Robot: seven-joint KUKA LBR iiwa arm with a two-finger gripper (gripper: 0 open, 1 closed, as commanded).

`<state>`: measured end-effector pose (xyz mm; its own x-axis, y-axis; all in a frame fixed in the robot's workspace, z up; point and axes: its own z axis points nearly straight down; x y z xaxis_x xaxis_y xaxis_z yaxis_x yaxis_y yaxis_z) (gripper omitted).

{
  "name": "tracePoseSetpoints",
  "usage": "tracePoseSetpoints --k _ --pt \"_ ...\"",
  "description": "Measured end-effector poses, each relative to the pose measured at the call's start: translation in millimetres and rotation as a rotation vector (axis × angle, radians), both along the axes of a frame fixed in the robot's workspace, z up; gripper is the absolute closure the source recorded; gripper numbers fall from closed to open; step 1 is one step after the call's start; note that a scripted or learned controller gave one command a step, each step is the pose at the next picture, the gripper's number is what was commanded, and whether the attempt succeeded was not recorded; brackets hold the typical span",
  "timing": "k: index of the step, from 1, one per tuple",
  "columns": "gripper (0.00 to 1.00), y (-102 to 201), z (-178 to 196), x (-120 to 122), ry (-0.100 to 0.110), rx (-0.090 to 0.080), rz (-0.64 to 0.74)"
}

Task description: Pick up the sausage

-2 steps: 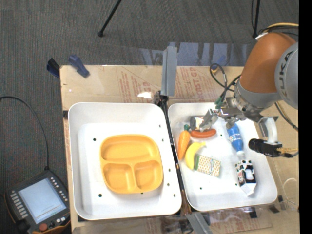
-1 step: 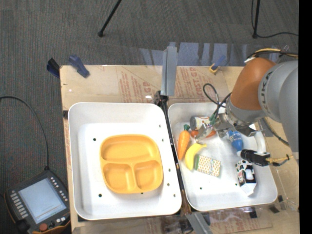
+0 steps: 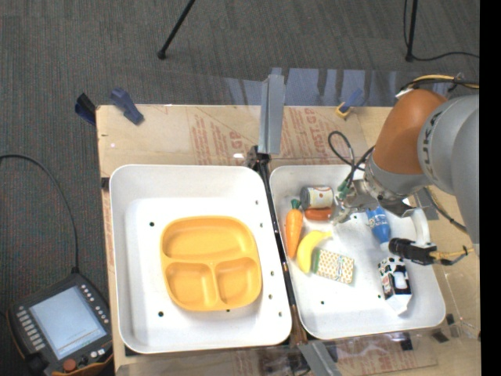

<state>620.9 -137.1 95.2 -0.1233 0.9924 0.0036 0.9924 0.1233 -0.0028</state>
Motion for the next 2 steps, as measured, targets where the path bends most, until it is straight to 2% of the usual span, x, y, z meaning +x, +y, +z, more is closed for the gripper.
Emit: tracePoseSetpoints --k 1,2 --pt "0.00 0 0 0 0.000 0.000 -0.001" --pt "0.00 -44 -4 22 -0.004 0.013 0.239"
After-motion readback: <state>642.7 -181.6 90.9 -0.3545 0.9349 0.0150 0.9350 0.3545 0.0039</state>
